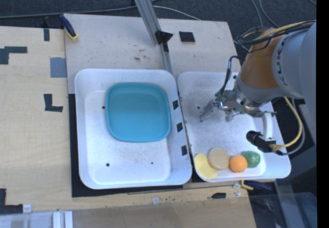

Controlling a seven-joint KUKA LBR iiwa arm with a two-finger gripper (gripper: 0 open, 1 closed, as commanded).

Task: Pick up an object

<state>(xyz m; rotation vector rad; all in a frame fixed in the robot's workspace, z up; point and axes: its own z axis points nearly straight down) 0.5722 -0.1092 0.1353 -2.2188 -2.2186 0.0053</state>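
Over the right bin (191, 88), the gripper (208, 112) hangs with its jaws a little apart, holding nothing. Lower right, an orange ball (238, 163) sits beside a tan disc (218, 158).

Two shallow white bins sit side by side: the left bin (87, 134) and the right bin (198, 85). One blue plate (138, 111) lies in the left bin. Four small things cluster at about six o'clock in the right bin: one yellow piece (204, 167), one tan disc (218, 158), one orange ball (238, 163), one green piece (252, 158).
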